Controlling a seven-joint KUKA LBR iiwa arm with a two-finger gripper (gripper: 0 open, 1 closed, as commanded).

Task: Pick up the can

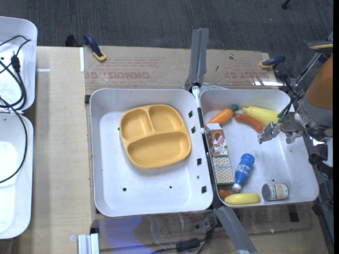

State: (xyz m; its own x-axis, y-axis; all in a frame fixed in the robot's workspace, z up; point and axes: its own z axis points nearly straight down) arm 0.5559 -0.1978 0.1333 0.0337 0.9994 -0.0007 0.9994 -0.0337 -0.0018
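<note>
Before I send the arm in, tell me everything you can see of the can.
The small silvery metal can lies on its side near the front right corner of the right-hand white bin, its round end facing left, a pale label with a dark patch around its body. The yellow banana-shaped toy lies just left; contact unclear.

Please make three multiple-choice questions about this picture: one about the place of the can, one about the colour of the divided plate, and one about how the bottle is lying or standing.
1. Where is the can?
A. near front corner of the right bin
B. on the divided plate
C. in the left bin

2. What colour is the divided plate?
A. blue
B. yellow
C. red

3. How is the blue bottle?
A. standing upright
B. lying on its side
C. held in the gripper

Answers:
1. A: the can lies at the right bin's near edge, beside the yellow banana.
2. B: the plate in the left bin is yellow-orange.
3. B: it lies flat, apart from the gripper.
</note>
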